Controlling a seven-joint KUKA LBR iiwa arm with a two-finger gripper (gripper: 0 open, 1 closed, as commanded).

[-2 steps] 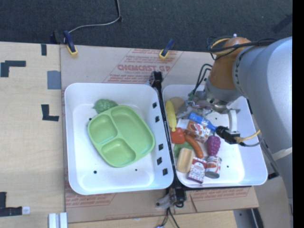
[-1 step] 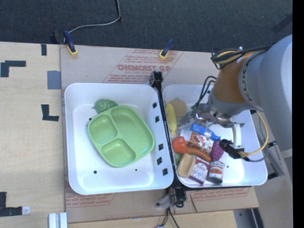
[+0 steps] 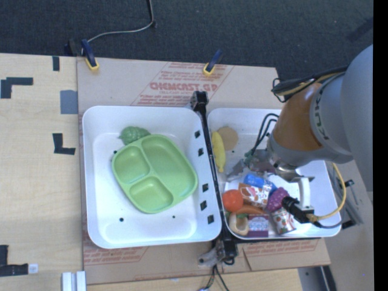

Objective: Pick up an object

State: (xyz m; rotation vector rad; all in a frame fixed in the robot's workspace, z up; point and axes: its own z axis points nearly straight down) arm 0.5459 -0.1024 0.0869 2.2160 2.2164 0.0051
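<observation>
A jumble of small toy foods fills the right white bin (image 3: 327,230): a yellow plastic banana (image 3: 217,150) lies lengthwise along its left wall, a tan rounded piece (image 3: 228,136) just beside it, an orange-red tomato-like ball (image 3: 233,200) lower down, and a blue-and-red printed packet (image 3: 257,188) next to a purple grape cluster (image 3: 278,198).
</observation>
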